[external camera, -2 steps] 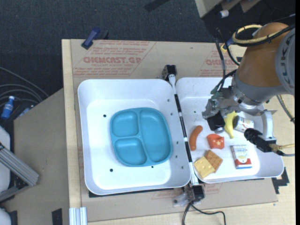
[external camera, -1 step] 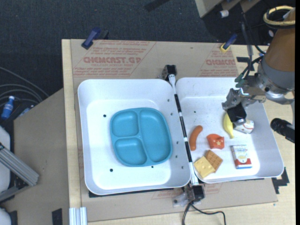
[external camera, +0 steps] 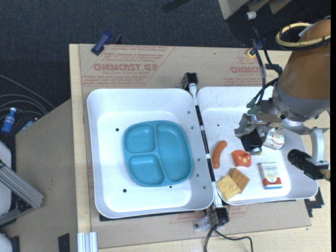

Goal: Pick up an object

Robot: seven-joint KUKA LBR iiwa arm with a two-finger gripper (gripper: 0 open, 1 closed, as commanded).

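My gripper [external camera: 254, 142] hangs low over the right bin [external camera: 220, 109], its dark fingers pointing down just above and to the right of a red tomato-like piece [external camera: 241, 158]. An orange sausage [external camera: 218, 154] lies to the left of it. A yellow cheese wedge [external camera: 228, 187] and a brown cracker [external camera: 240, 178] rest near the bin's front. A small white and red carton [external camera: 270, 175] lies at the front right. A white object [external camera: 274, 139] sits right beside the gripper, partly hidden by it.
The left bin [external camera: 105, 114] holds a blue divided plate [external camera: 157, 153]. A black clip rail [external camera: 202, 135] runs between the two bins. The arm's grey and orange body [external camera: 307, 72] covers the right bin's far right corner.
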